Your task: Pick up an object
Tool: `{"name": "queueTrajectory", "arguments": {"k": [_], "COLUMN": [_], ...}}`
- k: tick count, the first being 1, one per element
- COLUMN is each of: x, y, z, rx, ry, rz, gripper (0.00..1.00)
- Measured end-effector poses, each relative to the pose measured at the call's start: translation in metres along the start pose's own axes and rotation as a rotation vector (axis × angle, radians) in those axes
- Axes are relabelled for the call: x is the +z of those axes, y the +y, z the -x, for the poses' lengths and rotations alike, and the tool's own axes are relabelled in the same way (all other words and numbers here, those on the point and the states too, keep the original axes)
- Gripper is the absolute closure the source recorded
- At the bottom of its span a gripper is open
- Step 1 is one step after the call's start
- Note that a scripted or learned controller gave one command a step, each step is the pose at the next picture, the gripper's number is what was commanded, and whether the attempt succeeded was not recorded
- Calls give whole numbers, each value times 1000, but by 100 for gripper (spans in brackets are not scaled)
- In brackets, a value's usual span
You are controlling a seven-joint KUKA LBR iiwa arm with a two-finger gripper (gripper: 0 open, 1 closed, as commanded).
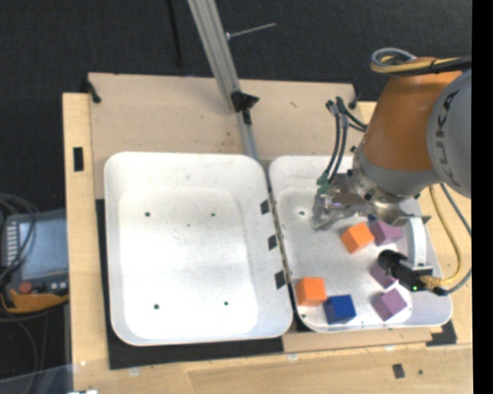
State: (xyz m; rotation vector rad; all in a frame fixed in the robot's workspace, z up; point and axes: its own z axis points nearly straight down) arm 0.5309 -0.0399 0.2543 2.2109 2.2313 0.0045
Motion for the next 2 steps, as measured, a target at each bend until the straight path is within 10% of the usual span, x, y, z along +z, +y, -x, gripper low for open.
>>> {"name": "queueTrajectory", "arguments": {"k": [2], "x": [-5], "y": [29], "z": [-115], "rx": [0], "ry": [0], "rz": [-2], "gripper": [100]}}
